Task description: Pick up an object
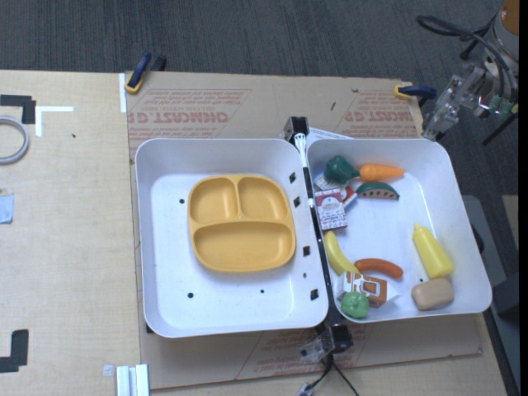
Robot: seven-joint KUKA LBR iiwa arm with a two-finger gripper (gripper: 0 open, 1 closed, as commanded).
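Gripper (pixel 437 115) hangs at two o'clock — above the right bin's (pixel 462 221) far corner, tilted down-left, holding nothing; finger spread unclear.

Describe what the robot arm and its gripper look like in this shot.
At the upper right, the gripper is a pale, silvery metal assembly with small greenish details on its body. Black cables loop beside it. Above it, a patch of the arm's orange band shows at the picture's corner.
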